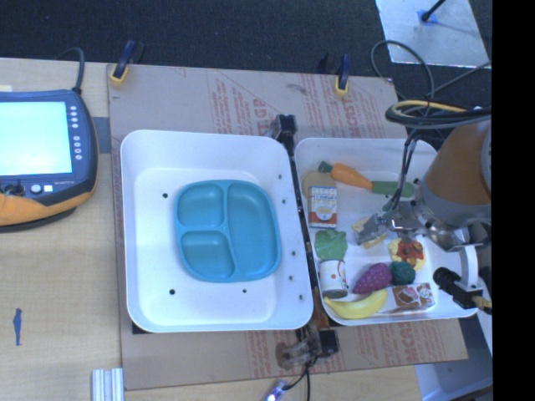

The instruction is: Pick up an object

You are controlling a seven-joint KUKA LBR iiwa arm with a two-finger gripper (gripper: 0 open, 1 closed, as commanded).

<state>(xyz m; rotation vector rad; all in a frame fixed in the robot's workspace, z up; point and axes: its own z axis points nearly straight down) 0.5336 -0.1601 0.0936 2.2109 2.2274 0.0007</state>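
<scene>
The right bin (pixel 311 150) holds several toy foods: an orange carrot (pixel 351 175), a small printed carton (pixel 323 205), a green leafy piece (pixel 330 243), a small can (pixel 333 276), purple grapes (pixel 373 277), a yellow banana (pixel 358 306), a dark green piece (pixel 402 271) and a flat printed packet (pixel 415 296). My gripper (pixel 374 228) hangs over the middle of this bin, just right of the carton and above the grapes. Its metal fingers point left and down. I see nothing clearly between them.
The left bin (pixel 142 224) holds a blue three-compartment plate (pixel 227 229). A teach pendant (pixel 42 153) lies on the bench at far left. Clamps (pixel 286 127) join the bins at the back, and cables (pixel 418 107) loop behind the right bin. The arm's orange band (pixel 461 165) overhangs the right bin's right side.
</scene>
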